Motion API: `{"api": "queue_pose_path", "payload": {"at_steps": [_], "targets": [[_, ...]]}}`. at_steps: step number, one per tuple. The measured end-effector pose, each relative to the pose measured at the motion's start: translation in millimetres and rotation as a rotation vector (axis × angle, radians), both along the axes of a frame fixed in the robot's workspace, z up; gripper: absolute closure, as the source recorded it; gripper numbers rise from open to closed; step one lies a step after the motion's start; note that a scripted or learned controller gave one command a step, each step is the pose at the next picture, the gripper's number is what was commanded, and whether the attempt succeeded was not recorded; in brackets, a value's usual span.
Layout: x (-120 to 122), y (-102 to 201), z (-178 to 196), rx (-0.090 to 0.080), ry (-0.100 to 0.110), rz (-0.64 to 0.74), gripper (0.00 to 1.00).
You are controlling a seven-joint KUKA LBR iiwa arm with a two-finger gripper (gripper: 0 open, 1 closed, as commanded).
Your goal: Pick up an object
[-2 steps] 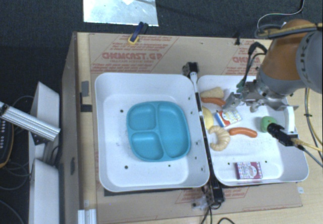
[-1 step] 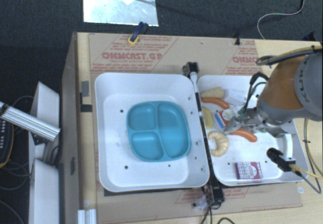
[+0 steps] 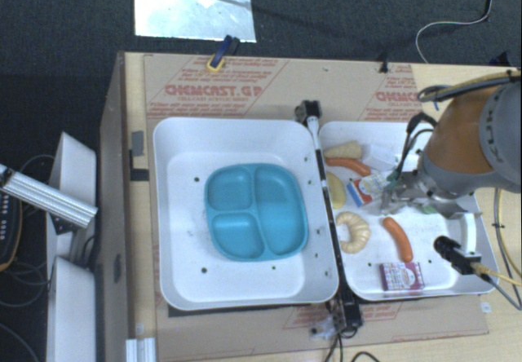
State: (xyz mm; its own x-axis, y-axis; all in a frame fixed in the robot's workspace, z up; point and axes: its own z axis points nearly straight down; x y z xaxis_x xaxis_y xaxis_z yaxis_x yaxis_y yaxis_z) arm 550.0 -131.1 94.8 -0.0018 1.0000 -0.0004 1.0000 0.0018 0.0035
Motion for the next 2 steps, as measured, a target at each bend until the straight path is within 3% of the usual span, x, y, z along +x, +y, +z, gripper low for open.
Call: {"api": "queue_pose_path", "payload": {"at_steps": [1, 2], "targets": [[0.0, 0.0, -0.1, 0.000, 0.000, 0.000, 0.00], [-50.7, 19.4, -10.6, 0.001, 0.003, -0.001, 0.00]]}}
